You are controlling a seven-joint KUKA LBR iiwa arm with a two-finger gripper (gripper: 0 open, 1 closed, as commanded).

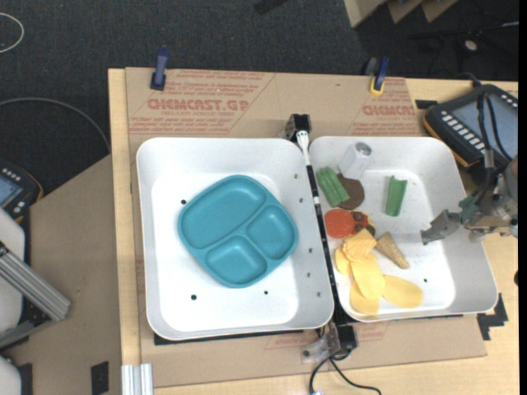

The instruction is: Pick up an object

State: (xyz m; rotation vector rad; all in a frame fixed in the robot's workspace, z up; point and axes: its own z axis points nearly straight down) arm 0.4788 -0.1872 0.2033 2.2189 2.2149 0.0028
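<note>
The right bin (471,293) holds several toy foods. A long green piece (333,186) lies by a brown disc (353,192), and a smaller green block (396,196) sits further right. A red-orange piece (338,223), ridged yellow chips (359,248), a tan cone (392,251) and flat yellow slices (385,290) cluster at the bin's near left. A white cup (356,160) lies at the back. My gripper (436,230) hangs low over the bin's right side, right of the cone and apart from every item.
The left bin (156,245) holds a blue sectioned plate (239,230). A black handheld controller (471,127) with cables lies just behind the right bin's far corner. Blue (159,69) and yellow (378,77) clamps grip the board's back edge.
</note>
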